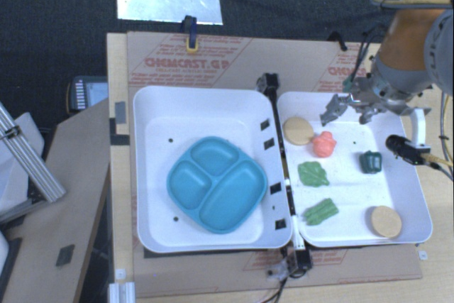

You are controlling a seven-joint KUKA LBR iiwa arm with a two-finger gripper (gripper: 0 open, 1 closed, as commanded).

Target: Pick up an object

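Nearest the camera, at the front of the right bin (418, 223): a tan disc (386, 221) in the front right corner and a lumpy green piece (320, 211) near the divider. Behind those sit a leafy green piece (312, 174), a small dark green pepper-like item (370, 162), a pink-orange lump (324, 144) and a pale round cookie-like disc (298, 130). Left bin (152, 152) holds a blue divided plate (216, 183).

Gripper (352, 110) hangs over the back of the right bin, fingers spread apart with nothing between them – the nearest fingertip sits just behind the pink-orange lump and just right of the pale disc.

Likeliest target, by my read: the pink-orange lump. It looks like moulded toy food – rounded, knobbly, matte, standing a bit taller than the flat discs. Probably light and fairly stiff, not fragile. The curved surface could squirt out of a two-finger pinch, so I'd close across the widest middle, fingers well down its sides.

It's close beside the pale disc, so one finger could clip that on the way down. Flat discs look harder – little height to grab.
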